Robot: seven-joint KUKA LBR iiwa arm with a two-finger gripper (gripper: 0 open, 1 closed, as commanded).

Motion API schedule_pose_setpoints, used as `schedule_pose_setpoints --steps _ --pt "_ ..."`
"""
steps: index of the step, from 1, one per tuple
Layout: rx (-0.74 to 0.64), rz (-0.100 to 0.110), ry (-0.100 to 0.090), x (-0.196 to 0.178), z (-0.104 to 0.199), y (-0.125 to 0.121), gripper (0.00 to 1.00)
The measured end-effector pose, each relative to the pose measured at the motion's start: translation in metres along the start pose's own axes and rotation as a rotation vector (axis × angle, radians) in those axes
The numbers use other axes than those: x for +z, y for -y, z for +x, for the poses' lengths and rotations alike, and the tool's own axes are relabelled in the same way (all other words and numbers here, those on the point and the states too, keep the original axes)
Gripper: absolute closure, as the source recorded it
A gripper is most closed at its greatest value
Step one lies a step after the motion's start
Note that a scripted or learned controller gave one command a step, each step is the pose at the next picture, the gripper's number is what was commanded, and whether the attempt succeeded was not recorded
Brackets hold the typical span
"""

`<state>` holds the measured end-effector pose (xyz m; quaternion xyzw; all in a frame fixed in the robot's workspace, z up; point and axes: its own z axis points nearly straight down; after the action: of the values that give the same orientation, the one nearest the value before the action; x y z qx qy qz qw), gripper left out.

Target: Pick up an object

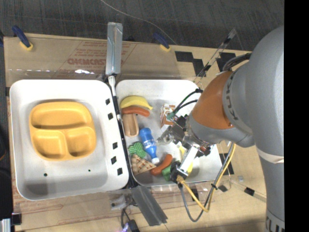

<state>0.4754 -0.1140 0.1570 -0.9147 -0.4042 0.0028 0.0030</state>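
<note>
Now the two-finger gripper (169,135) of the grey arm hangs low in the right shallow white bin (159,87), just beside the small blue plastic toy bottle (148,145). Whether it is wide or narrow I cannot tell, because the wrist covers it. I judge the bottle to be the nearest target. A good grasp should come down centred over the bottle's body and close across its narrow side. It should also keep away from the orange toy carrot (162,163) and the brown waffle-patterned toy (140,164) lying close by.
</note>
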Motion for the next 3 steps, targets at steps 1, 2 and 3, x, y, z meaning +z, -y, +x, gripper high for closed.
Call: schedule_pose_setpoints --steps 1,2,3 --pt "0.410 -0.003 -0.002 0.066 0.031 -0.036 0.00" --pt "0.623 -0.004 -0.003 0.012 0.017 0.002 0.00" --pt "0.604 0.000 -0.002 0.004 0.015 0.013 0.00"
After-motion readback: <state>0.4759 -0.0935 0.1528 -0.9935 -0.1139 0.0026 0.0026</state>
